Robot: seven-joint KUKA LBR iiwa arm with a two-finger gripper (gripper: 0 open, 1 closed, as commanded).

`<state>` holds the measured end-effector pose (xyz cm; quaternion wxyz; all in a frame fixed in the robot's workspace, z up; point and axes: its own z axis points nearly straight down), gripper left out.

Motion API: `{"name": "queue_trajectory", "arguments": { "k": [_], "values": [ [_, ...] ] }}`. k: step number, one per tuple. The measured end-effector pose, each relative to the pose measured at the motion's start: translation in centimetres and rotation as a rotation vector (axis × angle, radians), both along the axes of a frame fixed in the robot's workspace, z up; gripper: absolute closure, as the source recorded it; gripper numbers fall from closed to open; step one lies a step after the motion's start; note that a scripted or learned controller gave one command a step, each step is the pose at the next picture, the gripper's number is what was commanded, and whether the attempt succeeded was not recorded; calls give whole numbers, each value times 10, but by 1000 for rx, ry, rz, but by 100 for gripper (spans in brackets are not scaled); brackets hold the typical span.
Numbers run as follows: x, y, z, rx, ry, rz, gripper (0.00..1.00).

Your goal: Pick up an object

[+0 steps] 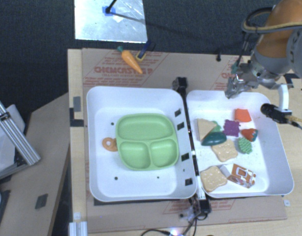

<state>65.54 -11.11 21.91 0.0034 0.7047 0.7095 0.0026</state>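
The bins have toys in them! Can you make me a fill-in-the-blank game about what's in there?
1. The green tray with three sections sits in the ____ bin.
2. The carrot lies on the cardboard, ____ both bins.
3. The small pretzel lies just ____ of the green tray.
4. The gripper hangs over the far edge of the ____ bin.

Missing words: left; outside; left; right

Red print on brown cardboard sheet (161, 65) under white bins, behind left one: reads roughly "CHEMCAST", upside down, letters blurred. More red print on same cardboard near right rear corner and along front edge: too small to read.
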Motion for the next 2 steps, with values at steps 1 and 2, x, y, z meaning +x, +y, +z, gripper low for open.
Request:
{"name": "queue_trajectory", "arguments": {
  "k": [1,2],
  "values": [
    [-35,44,0,2,9,1,100],
    [-26,34,15,1,5,-4,100]
  ]
}}
